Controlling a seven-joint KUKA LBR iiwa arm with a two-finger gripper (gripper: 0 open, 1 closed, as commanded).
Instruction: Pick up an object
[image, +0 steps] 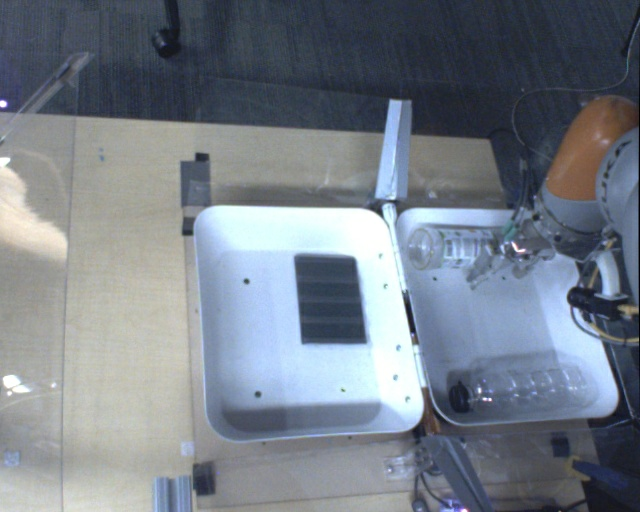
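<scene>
The arm is reaching into the right bin (600, 390), its jaws (500, 256) hanging at that bin's far side, just beside the base end of a small clear bottle (445, 247) lying on its side; whether they are spread or pinching it, I cannot tell. A larger clear bottle (520, 388) with a black cap is lying along the bin's near wall. Left of this bin, the left bin (230, 300) is holding a dark ribbed block (330, 298).

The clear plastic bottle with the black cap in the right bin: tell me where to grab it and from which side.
Grip the clear plastic bottle with the black cap across its ribbed middle, coming straight down from above. It lies on its side along the right white bin's near wall, cap pointing left, so the claw should probably close across the bottle's width. The near wall may crowd one finger.
</scene>
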